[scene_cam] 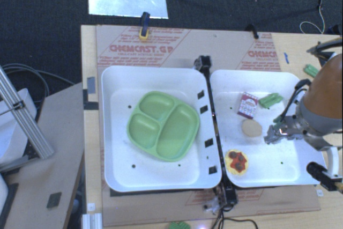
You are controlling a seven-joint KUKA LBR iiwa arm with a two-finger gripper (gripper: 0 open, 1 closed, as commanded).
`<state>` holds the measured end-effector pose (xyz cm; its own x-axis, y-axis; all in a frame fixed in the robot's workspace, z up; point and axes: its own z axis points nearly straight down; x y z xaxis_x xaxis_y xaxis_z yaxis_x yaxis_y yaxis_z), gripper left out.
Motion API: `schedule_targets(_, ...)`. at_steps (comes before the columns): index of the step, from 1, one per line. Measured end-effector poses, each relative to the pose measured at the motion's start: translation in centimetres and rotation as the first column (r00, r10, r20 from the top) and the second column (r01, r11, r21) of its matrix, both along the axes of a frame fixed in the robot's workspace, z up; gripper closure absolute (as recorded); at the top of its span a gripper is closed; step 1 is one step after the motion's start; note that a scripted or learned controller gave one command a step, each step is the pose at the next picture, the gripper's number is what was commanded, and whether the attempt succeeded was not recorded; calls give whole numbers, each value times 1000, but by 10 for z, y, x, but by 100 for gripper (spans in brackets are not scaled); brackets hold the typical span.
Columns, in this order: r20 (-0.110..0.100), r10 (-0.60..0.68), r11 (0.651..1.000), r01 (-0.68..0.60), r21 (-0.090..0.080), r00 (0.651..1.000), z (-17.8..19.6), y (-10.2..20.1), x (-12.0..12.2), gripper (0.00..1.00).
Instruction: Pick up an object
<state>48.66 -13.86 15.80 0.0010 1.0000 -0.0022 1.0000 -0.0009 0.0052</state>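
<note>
The desk (177, 43) carried two white bins. The left bin (115, 115) held a green divided plate (163, 126). In the right bin (289, 169), the hand (274, 134), its grip unreadable, hovered just beside a tan disc (251, 128), near a red-white packet (247, 105), green piece (270, 100) and small pizza (237, 162).

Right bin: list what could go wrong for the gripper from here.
1. The gripper hangs beside the round tan piece, which looks flat and low; the fingers may slide over it.
2. The red-and-white packet and the green piece lie close to the tan piece, so a descent slightly off could nudge them.
3. The small pizza toy sits near the right bin's front-left corner, where the wall may block a grasp.
</note>
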Motion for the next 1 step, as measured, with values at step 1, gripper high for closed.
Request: schedule_targets(1, -1, 10, 1000, -10, 3, 1000, 31, 56, 1, 100)
